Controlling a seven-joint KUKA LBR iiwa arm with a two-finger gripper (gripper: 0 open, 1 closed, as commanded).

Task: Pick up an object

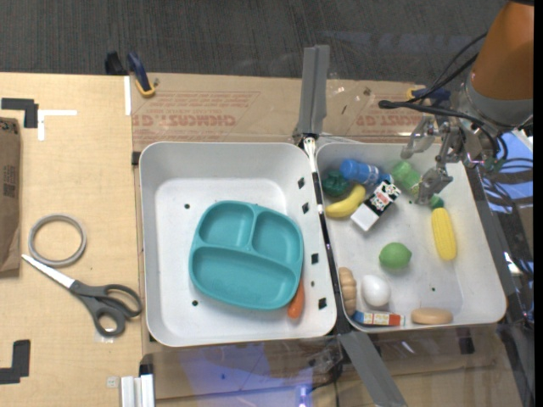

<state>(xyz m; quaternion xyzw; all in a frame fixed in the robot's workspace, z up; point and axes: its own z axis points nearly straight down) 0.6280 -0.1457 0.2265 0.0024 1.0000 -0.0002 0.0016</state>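
Nearest the camera, along the front wall of the right bin (488, 253), lie a small red-and-white tube (377, 318) and a tan oval piece (432, 316), with a white egg (374, 291) just behind the tube and a brown, lumpy stick-shaped item (347, 285) against the bin's left wall. A green round fruit (394, 255) sits near the bin's middle; a yellow corn cob (443, 232) lies to its right, pointing front to back. Toward the rear are a yellow banana (345, 203), a blue object (357, 172) behind it, a black-and-white patterned block (377, 203) tilted beside the banana, and a light green object (405, 176) in the back right area.

The tool (437, 181) hangs over the rear right part of this bin, just beside the light green object and above the corn cob. Its fingers point downward with a gap visible between them and nothing gripped in that gap. The orange band (506, 41) of the arm rises at the upper right.

The left bin (161, 227) holds a teal divided plate (247, 254), with an orange carrot (295, 303) touching its front right edge. On the desk (68, 185) to the left lie a roll of tape (57, 239) and grey-handled scissors (89, 295), close together but apart.
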